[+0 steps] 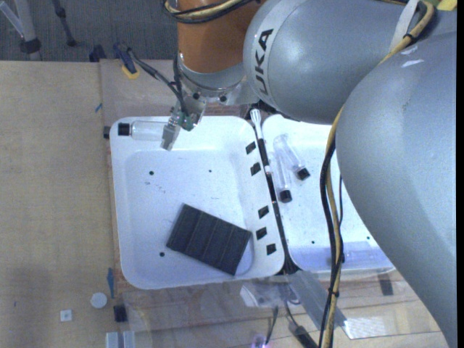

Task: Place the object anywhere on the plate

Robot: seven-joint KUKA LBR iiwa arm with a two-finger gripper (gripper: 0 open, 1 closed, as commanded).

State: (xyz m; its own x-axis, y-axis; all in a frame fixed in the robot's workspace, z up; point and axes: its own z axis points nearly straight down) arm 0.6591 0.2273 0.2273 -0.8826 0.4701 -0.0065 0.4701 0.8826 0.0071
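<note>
While the fingers [169, 138] hang over the left bin [138, 187], whether they're apart I cannot tell.

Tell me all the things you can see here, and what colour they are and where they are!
Left bin: one, white, on the left side of the bench.
Right bin: one, white, beside the left bin, partly under the arm.
Dark ridged plate: one, dark grey, lying flat in the near part of the left bin.
Clear tube with black cap: one, see-through, at the far left corner of the left bin.
Clear tubes with black caps: two, see-through, in the right bin near the divider.
Robot arm: one, grey with an orange band, reaching in from the right.
Gripper: one, above the far edge of the left bin, near the tube.
</note>
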